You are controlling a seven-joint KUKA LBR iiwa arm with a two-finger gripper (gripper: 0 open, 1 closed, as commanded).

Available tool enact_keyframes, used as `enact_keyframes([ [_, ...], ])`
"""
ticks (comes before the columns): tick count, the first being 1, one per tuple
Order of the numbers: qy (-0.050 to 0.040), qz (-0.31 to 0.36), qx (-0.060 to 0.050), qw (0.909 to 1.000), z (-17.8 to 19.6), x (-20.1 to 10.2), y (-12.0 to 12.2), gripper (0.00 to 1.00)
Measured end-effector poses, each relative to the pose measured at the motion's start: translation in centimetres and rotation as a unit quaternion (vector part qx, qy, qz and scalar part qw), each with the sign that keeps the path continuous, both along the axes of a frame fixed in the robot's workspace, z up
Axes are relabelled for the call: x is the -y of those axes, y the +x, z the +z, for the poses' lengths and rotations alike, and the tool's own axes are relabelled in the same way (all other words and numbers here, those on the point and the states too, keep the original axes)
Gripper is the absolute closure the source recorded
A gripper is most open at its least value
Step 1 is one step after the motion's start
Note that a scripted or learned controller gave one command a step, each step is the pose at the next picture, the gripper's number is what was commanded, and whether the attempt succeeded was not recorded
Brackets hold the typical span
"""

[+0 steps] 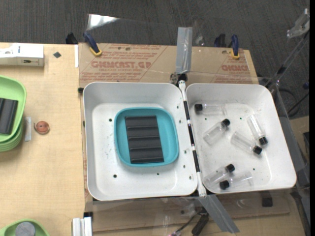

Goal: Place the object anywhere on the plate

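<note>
A teal square plate (146, 136) with a dark ribbed insert sits in the middle of the left white bin (98, 176). The right white bin (275, 171) holds several clear plastic vials with black caps: one (215, 130) near its centre, one (257, 131) toward the right, one (246, 144) below that, two (220, 175) (236, 182) near the front, and one (209, 108) at the back left.
A cardboard sheet (147, 60) lies behind the bins, held by blue-and-yellow clamps (91, 43). To the left on the wooden bench are a green tray (12, 114), a white box (22, 55) and a small round orange item (42, 127).
</note>
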State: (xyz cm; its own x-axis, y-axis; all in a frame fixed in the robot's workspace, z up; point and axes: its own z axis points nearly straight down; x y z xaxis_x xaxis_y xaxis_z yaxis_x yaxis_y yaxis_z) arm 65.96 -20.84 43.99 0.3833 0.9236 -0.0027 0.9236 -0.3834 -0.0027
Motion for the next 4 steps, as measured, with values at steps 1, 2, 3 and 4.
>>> enact_keyframes([
  [1, 0.0, 0.0, 0.0, 1.0, 0.0, 0.0, 0.0, 0.0],
  [2, 0.0, 0.0, 0.0, 1.0, 0.0, 0.0, 0.0, 0.0],
  [3, 0.0, 0.0, 0.0, 1.0, 0.0, 0.0, 0.0, 0.0],
  [4, 0.0, 0.0, 0.0, 1.0, 0.0, 0.0, 0.0, 0.0],
])
